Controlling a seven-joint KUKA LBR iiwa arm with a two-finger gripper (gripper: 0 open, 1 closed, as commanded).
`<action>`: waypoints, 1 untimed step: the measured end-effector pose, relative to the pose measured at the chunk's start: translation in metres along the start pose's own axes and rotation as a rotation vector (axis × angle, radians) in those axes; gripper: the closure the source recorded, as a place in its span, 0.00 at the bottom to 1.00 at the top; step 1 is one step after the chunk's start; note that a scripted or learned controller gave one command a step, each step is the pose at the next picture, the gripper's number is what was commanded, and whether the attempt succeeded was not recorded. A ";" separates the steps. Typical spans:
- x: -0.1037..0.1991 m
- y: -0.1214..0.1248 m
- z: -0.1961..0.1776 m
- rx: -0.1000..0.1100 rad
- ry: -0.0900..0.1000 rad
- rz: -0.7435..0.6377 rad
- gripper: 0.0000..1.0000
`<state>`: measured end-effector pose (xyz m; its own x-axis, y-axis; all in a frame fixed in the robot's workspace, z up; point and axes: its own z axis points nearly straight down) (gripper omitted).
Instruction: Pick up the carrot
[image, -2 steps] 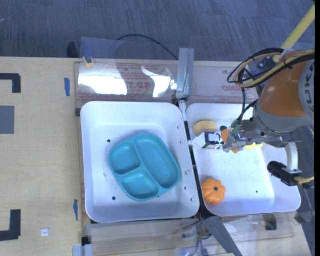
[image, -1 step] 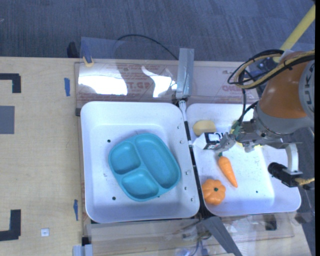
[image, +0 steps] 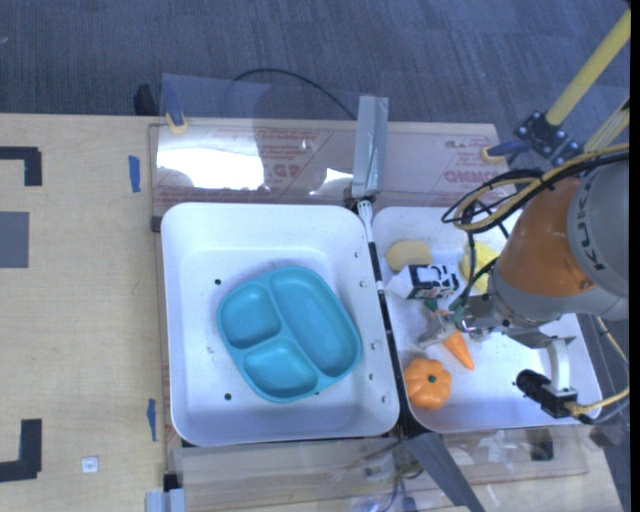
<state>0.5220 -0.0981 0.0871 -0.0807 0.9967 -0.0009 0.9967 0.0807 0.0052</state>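
The arm (image: 545, 250) hangs low over the right bin (image: 500, 405), and its bulk hides the bin's far right corner. The hand (image: 452, 318) sits right at the carrot (image: 458, 349), which lies mid-bin just beyond the pumpkin (image: 428, 384); I cannot tell how wide it is, or whether it grips. The risk: with clutter crowding in, it may snag a neighbour, or the tapered carrot squirts free.

jaws (image: 447, 318) above carrot (image: 458, 349) | right bin (image: 500, 405) | pumpkin (image: 428, 384) beside
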 end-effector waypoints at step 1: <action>-0.001 0.002 -0.010 -0.005 -0.002 0.002 1.00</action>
<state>0.5236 -0.0984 0.0976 -0.0791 0.9969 -0.0026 0.9968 0.0792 0.0105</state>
